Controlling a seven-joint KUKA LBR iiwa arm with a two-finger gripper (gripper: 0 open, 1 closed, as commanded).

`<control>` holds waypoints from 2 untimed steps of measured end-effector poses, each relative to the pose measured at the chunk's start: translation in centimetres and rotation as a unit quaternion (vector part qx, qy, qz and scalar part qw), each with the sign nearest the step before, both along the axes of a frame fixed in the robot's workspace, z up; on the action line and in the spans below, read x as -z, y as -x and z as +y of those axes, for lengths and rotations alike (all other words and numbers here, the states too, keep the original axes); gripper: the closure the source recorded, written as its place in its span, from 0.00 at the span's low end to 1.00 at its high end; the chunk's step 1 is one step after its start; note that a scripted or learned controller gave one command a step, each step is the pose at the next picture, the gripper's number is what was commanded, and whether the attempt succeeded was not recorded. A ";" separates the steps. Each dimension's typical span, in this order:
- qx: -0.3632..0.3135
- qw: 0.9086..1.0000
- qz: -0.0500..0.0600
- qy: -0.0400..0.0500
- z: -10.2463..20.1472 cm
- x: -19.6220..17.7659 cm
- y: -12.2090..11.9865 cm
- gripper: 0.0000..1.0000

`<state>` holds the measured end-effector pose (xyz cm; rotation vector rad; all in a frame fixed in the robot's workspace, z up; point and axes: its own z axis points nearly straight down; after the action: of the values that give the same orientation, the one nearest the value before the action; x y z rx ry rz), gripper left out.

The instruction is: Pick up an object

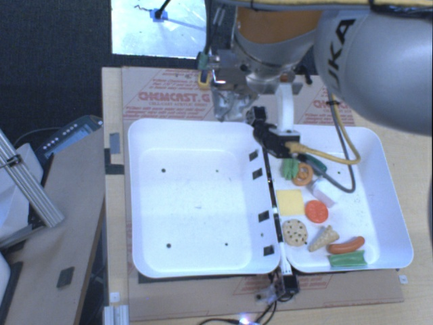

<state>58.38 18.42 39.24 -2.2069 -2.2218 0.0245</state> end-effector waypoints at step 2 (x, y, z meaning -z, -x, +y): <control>0.004 1.000 -0.002 0.000 -4.6 22.5 6.8 1.00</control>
<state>51.57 13.86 16.76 -2.2184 -2.2148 0.0184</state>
